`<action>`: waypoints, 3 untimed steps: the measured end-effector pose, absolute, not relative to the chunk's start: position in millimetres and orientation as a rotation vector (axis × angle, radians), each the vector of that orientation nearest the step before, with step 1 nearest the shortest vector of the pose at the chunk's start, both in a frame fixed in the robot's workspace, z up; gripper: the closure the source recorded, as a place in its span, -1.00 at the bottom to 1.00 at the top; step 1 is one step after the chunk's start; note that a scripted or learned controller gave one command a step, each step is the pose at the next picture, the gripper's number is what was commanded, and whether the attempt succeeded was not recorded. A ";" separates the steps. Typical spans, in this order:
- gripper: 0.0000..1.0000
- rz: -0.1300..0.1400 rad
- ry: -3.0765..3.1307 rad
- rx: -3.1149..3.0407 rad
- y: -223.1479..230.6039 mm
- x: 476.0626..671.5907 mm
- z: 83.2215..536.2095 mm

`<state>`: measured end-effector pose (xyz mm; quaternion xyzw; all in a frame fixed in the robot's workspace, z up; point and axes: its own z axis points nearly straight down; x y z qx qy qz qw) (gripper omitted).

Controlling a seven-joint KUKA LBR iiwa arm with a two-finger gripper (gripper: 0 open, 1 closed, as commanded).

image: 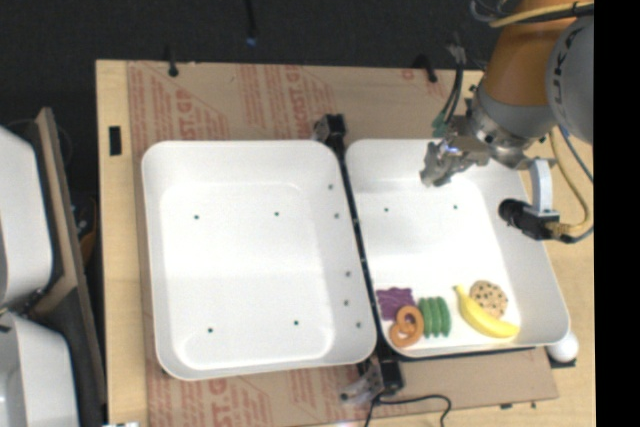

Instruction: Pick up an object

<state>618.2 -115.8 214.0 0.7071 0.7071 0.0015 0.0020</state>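
At the bottom of the frame, nearest the camera, five small toys are bunched along the lower edge of the right bin [430, 240]. From left to right they are a purple piece [395, 299], an orange ring [407, 326] just below it and touching it, a ribbed green piece [435, 315] beside the ring, a yellow banana [487, 321] lying on its side, and a speckled brown cookie [488, 296] resting against the banana's upper side. These are the things there to be picked up, and all of them lie on the bin floor, close together in its lower right part. A small white ball [565, 348] sits outside the bin at its lower right corner. The left bin [250, 255] lies just beside the right one, their long sides nearly touching at the middle of the frame. Both rest on the counter [230, 105], which is covered with brown board printed in red. Farther up, the end effector [441, 169] hangs over the upper part of the right bin, well apart from the toys; how far open it is cannot be told at this size, and nothing can be seen in its hold. The arm [525, 65] rises from it toward the upper right of the frame, its orange band above the grey wrist. A black clip [330, 128] sits at the upper end of the gap between the bins.
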 end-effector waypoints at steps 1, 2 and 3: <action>1.00 0.004 2.219 2.219 -116.5 618.8 253.9; 1.00 0.002 2.226 2.217 -65.6 626.3 259.8; 1.00 0.002 2.226 2.217 -11.6 627.4 264.3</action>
